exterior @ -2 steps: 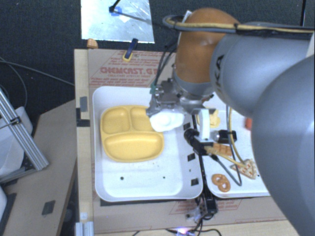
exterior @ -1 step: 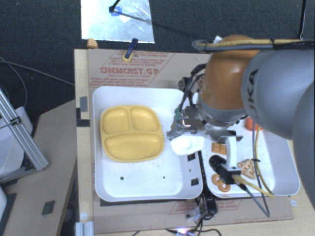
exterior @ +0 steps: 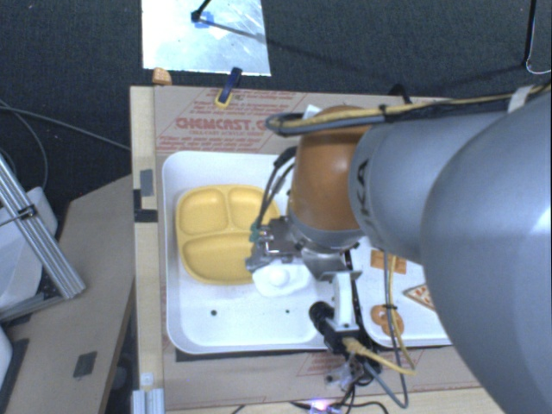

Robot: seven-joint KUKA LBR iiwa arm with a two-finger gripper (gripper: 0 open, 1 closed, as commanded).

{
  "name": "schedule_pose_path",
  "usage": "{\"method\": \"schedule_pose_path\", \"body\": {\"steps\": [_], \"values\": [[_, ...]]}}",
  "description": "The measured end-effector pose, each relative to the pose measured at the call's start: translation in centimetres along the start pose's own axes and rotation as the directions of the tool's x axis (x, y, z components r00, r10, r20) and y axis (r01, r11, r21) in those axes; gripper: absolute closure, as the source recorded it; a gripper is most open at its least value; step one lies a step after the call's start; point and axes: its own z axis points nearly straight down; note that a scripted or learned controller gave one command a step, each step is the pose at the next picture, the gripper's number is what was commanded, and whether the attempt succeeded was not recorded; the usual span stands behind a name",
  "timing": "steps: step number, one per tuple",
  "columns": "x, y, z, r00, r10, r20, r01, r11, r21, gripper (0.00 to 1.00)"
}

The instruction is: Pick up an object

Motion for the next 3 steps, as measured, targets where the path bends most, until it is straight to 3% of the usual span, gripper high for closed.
{"method": "schedule_pose_path", "body": {"steps": [1, 2, 3], "values": [[-4.7, 3.0, 11.8, 1.000, 0.012, 0.001, -0.012, 1.000, -0.005, 1.00], [-8.5, 5.7, -9.7, 1.000, 0.007, 0.000, -0.007, 1.000, -0.026, 1.00], [-8.2, 2.6, 0.4, 1.000, 0.008, 0.002, -0.008, 1.000, 0.004, 1.00]]}}
